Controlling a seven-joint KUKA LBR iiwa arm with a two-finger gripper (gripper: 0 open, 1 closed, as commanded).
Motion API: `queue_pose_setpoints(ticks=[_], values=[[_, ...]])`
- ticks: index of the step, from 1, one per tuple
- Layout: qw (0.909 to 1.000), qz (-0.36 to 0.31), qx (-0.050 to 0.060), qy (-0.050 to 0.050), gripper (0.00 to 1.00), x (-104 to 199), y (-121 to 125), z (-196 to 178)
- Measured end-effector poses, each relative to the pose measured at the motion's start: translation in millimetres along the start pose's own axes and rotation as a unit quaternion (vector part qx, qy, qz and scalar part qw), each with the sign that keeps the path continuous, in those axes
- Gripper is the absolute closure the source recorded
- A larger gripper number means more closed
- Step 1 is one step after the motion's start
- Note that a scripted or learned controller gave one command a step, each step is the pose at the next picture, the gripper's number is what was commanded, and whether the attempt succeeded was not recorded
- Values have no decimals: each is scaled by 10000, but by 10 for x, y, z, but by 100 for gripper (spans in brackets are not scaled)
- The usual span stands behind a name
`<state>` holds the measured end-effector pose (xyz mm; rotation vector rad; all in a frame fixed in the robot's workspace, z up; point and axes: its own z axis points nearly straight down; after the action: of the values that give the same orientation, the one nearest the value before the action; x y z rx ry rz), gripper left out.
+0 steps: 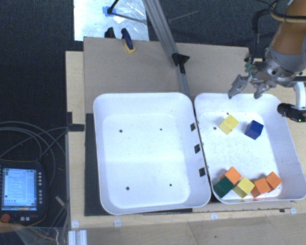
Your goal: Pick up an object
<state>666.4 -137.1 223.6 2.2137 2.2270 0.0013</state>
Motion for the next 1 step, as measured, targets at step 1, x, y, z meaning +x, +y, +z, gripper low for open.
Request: queue_pose_setpoints(ticks=[1], values=[[10000, 1, 0, -3, 0, -1, 0, -1]])
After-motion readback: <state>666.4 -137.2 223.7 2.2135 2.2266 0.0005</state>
